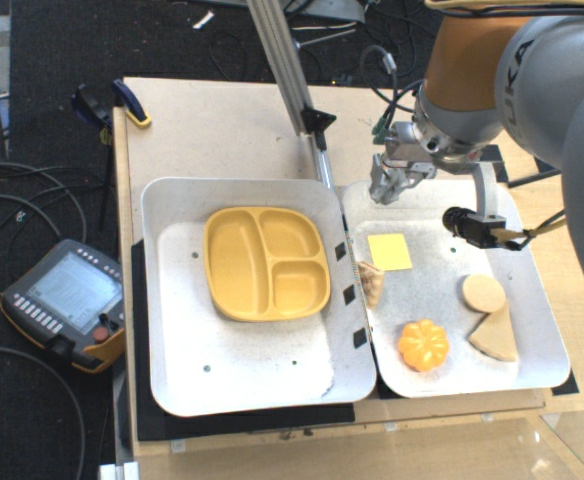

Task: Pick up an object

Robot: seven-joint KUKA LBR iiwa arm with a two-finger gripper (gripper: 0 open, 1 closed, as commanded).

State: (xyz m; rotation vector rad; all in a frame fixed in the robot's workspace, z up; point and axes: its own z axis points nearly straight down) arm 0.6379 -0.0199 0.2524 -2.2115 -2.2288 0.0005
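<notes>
pincer (387,190) hangs at the right bin's (532,368) far left corner holding nothing, finger gap can't tell, so pick not started: yellow square (389,251), orange pumpkin (423,344), tan pieces (488,316) all lie loose in that bin.

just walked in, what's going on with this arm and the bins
A grey arm reaches in from the right, its end effector over the far edge of the right bin, with nothing between its fingers. That bin holds a yellow square, an orange pumpkin, a round tan piece and a tan wedge. The left bin holds a yellow tray.
</notes>
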